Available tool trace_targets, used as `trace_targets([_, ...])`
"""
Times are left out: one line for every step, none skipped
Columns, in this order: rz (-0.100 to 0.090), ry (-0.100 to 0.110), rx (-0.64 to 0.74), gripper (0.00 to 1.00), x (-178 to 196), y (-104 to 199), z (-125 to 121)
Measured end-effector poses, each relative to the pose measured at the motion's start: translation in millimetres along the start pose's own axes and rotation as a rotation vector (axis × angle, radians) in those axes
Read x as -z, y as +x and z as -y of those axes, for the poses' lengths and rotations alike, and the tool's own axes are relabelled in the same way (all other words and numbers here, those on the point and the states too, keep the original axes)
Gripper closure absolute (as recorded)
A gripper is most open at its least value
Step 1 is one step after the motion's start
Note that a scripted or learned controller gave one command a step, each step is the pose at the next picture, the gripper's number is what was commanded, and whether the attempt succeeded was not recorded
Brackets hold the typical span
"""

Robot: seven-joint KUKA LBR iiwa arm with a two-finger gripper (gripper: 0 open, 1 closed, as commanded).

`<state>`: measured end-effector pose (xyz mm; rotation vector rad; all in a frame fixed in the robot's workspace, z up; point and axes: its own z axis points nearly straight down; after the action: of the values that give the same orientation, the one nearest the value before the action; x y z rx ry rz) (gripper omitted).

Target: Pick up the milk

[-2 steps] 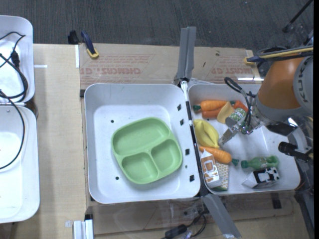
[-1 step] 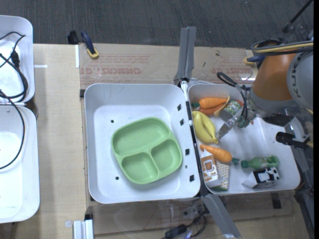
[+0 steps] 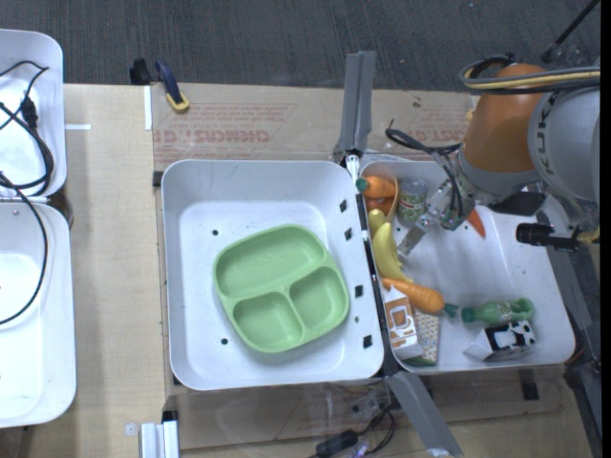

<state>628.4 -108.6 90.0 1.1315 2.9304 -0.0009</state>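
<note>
The milk [image 3: 499, 340], a small cow-patterned carton, lies in the right bin's [image 3: 549, 280] near right corner just below a green bottle [image 3: 494, 311], well apart from the gripper [image 3: 427, 222], whose 2 fingers hang slightly parted and empty beside a banana [image 3: 386, 249].

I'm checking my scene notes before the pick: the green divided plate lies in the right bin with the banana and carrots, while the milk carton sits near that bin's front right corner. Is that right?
Not quite. The camera view shows the green divided plate alone in the left bin. The rest holds: the banana, carrots and milk carton are in the right bin, the carton near its front right corner.
</note>
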Motion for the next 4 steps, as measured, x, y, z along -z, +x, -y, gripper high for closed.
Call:
trace_targets([-0.001, -0.001, 0.289, 0.00, 68, -3, 74])
trace_targets([-0.004, 0.000, 0.426, 0.00, 32, 101, 114])
trace_targets([0.000, -0.003, 0.761, 0.00, 0, 30, 108])
trace_targets([0.002, -0.004, 0.683, 0.00, 1, -44, 104])
